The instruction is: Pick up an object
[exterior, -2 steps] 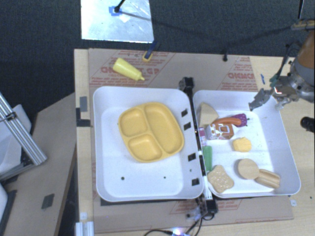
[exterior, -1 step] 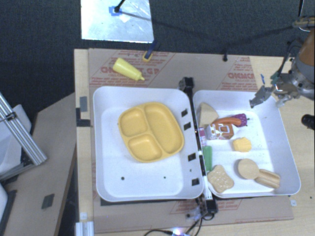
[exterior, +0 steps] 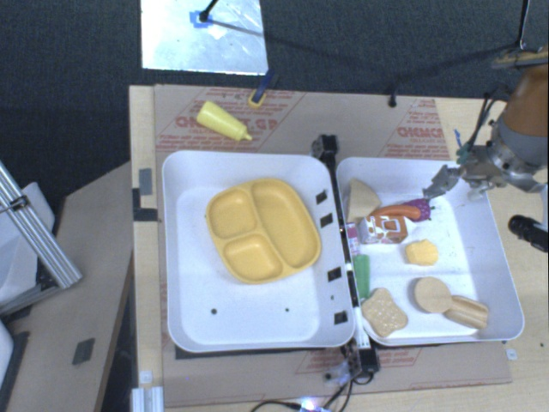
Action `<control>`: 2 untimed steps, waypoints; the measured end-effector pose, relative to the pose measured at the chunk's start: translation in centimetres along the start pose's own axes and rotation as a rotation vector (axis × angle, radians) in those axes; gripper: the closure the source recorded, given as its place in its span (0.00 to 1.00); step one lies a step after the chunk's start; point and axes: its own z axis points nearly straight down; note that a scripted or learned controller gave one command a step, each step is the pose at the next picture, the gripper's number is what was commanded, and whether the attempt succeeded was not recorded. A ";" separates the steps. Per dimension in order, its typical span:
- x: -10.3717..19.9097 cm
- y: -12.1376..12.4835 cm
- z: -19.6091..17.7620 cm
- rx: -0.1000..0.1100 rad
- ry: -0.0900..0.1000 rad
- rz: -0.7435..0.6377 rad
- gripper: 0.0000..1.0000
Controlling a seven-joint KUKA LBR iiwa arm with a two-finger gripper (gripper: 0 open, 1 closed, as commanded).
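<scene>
My gripper (exterior: 439, 184) hangs over the far part of the right bin (exterior: 497, 256), reaching in from the right. Its tip is just above and right of an orange carrot (exterior: 396, 212) with a purple end. A beige wedge (exterior: 362, 200) lies left of the carrot and a brown-and-white packet (exterior: 386, 228) just in front of it. Nearer the front lie a yellow chunk (exterior: 421, 252), a green stick (exterior: 362, 275), a toast slice (exterior: 384, 312), a round bun (exterior: 431, 294) and a bread roll (exterior: 467, 313). Nothing is visibly held.
The left bin (exterior: 193, 307) holds a yellow divided plate (exterior: 262, 228). A yellow squeeze bottle (exterior: 222, 120) lies on the cardboard behind the bins. The black divider (exterior: 337, 230) runs between the bins. A metal sheet (exterior: 204, 24) lies at the far back.
</scene>
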 end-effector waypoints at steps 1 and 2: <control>0.4 -0.5 6.1 0.002 0.001 0.001 0.00; 0.1 0.1 9.1 -0.021 -0.007 0.001 0.00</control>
